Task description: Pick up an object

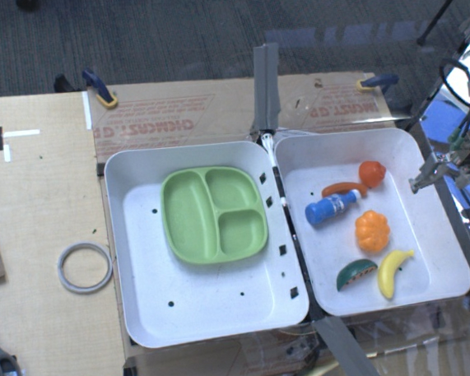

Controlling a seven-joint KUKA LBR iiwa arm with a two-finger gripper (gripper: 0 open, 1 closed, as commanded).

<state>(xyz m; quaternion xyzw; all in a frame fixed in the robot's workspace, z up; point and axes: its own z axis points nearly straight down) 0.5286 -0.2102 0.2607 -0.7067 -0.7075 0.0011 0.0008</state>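
Observation:
The right bin holds several small objects. An orange-red round fruit lies near its back, with a red sausage-like piece just to its left. A blue bottle with a white cap lies on its side below them. An orange pumpkin sits in the middle. A watermelon slice and a yellow banana lie near the front wall. In the left bin a green divided plate rests flat toward the back.
A grey tape ring lies on the wooden bench left of the bins, and scissors at the front left corner. Clamps hold cardboard behind the bins. Metal brackets and cables crowd the right bin's right rim.

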